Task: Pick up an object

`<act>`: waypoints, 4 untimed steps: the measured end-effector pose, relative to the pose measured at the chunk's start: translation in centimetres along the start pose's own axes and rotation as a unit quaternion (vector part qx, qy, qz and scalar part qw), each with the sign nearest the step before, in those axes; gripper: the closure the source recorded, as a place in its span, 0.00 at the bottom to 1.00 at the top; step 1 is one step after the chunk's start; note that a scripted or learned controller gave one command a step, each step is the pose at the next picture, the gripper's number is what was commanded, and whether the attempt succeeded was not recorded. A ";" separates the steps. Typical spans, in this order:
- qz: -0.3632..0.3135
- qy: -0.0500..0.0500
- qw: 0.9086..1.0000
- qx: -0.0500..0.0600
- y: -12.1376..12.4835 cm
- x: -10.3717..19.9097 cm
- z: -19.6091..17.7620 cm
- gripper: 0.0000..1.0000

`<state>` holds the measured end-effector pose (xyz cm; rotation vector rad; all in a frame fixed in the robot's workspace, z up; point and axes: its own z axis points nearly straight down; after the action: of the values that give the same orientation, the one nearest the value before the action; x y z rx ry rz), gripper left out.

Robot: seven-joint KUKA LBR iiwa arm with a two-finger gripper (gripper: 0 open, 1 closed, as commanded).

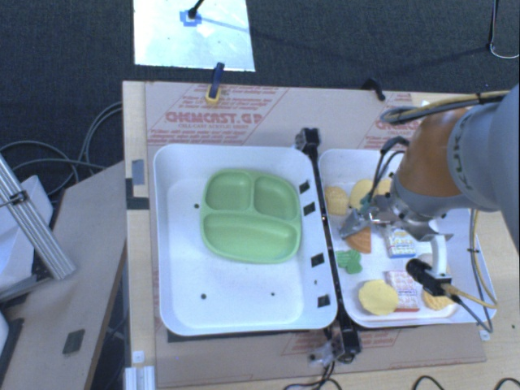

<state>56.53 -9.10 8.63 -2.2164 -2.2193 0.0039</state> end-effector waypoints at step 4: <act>-0.002 -0.001 1.000 -0.004 -0.1 -1.3 -13.9 1.00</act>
<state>56.52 -10.39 22.51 -2.2178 -2.2280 -0.0026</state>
